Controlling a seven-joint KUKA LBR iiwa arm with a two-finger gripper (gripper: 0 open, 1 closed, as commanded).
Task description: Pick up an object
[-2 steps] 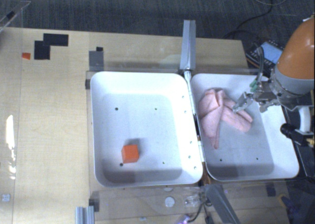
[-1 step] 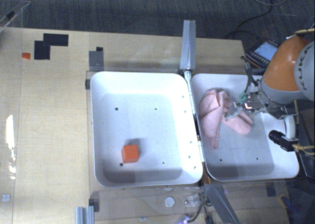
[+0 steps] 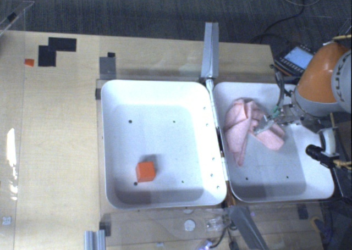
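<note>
My jaws are down in the right white shallow bin, at the right edge of the crumpled pink cloth; can't tell how far open or if gripping. Small orange block left of cloth, in left white bin. Nothing visibly lifted, pick not done

Two white bins sit side by side on the table. One orange block lies at the lower left of the left bin. One pink cloth lies in the right bin.
</note>
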